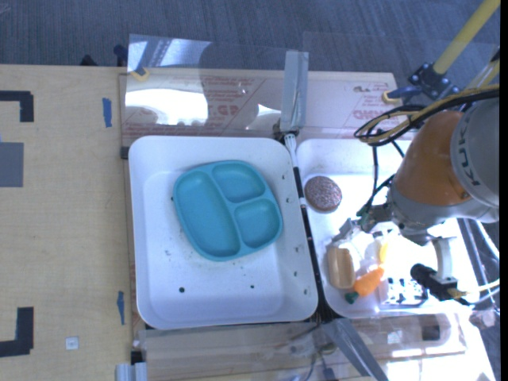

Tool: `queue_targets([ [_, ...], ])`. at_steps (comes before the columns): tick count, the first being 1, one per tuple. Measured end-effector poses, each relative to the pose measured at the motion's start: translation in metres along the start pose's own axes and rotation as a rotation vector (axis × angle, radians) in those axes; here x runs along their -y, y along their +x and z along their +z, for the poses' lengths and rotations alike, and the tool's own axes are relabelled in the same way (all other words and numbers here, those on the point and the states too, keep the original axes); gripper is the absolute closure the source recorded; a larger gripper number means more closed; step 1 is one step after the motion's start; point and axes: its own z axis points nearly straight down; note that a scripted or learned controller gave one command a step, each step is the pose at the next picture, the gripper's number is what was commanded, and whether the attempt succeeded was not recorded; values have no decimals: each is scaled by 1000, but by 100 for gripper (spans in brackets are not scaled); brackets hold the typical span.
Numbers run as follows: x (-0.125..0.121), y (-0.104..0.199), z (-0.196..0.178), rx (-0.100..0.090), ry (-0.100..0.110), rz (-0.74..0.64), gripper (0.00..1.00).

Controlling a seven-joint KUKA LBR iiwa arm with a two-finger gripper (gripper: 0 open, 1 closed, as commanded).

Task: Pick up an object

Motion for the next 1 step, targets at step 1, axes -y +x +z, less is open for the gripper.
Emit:
queue_targets([
  [1,47,-19,0,0,-2,-145,0],
])
